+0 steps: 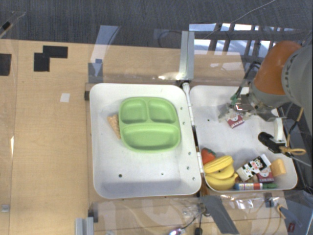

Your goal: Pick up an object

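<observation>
My gripper (pixel 234 110) hangs over the upper middle of the right bin (pixel 215 136), coming in from the right under the grey arm with its orange band (pixel 271 75). A small red and white packet (pixel 236 122) lies directly below and just in front of the gripper tip; I cannot tell whether the two touch. Along the bin's front edge sit yellow bananas (pixel 219 172), a red fruit-like piece (pixel 208 156), a black and white patterned box (pixel 256 168), an orange block (pixel 278 168) and a thin red and blue stick (pixel 252 185).
The left bin (pixel 105 170) holds a green divided plate (pixel 148 123) with a tan wafer (pixel 114 125) against its left side. A metal divider (pixel 191 126) separates the bins. Bare white floor lies in the middle of the right bin.
</observation>
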Controlling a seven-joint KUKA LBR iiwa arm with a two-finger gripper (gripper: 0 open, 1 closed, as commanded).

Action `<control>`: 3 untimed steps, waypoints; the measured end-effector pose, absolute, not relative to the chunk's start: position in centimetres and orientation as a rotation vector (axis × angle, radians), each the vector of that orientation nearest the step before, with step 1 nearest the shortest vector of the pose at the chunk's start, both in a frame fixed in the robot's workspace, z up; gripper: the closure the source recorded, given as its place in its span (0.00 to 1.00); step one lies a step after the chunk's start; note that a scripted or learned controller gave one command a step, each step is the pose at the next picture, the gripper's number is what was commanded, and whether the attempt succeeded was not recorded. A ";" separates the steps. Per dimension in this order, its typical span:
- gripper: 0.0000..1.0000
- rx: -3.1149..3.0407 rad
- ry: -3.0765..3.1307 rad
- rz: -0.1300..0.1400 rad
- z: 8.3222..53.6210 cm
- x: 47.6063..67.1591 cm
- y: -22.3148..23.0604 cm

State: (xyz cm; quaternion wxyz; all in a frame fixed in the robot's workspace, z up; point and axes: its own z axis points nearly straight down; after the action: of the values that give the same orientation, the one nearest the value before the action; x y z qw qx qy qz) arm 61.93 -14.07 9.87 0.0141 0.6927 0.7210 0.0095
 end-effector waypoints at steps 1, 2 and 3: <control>1.00 2.151 2.240 0.037 11.2 62.2 -14.1; 1.00 2.042 2.344 0.027 10.0 56.2 -17.1; 1.00 2.283 2.150 0.008 20.2 59.9 -13.5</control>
State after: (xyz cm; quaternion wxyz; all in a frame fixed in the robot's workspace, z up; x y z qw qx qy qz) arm 59.87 -13.50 20.23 0.0028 0.7279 0.6857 0.0024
